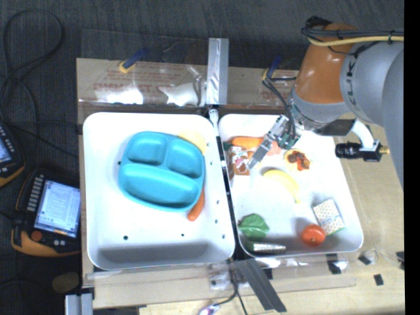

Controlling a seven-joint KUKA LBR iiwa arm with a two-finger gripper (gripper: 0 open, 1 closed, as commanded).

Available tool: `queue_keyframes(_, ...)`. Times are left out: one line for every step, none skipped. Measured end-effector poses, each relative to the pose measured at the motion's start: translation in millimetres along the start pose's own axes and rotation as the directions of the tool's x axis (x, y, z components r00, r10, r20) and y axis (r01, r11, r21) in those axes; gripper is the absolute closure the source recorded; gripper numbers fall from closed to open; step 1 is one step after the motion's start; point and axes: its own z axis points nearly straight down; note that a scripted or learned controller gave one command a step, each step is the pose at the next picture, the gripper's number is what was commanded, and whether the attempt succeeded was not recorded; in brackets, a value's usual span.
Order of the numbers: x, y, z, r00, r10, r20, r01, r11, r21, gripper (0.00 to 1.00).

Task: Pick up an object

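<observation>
My gripper point(254, 157) reaches down and to the left into the upper left part of the right bin point(348, 195). Its tip hangs at the edge of a small red and white packet point(237, 160), just below an orange carrot-like piece point(243, 141). Nothing shows as lifted by it. A yellow banana point(281, 178) lies just right of the tip. A dark red and orange item point(298, 157) rests under the wrist.
Lower in the right bin are a green leaf point(253, 226), a grey cylinder point(269, 247), a red tomato point(314, 235) and a checkered box point(328, 216). The left bin point(105, 235) holds a blue divided tray point(161, 169), an orange carrot point(195, 209) and a yellow piece point(191, 138).
</observation>
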Motion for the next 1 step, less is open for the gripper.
queue_keyframes(-22.4,-28.5,69.8,1.000,-0.003,0.000,0.003,1.000,0.000,0.00)
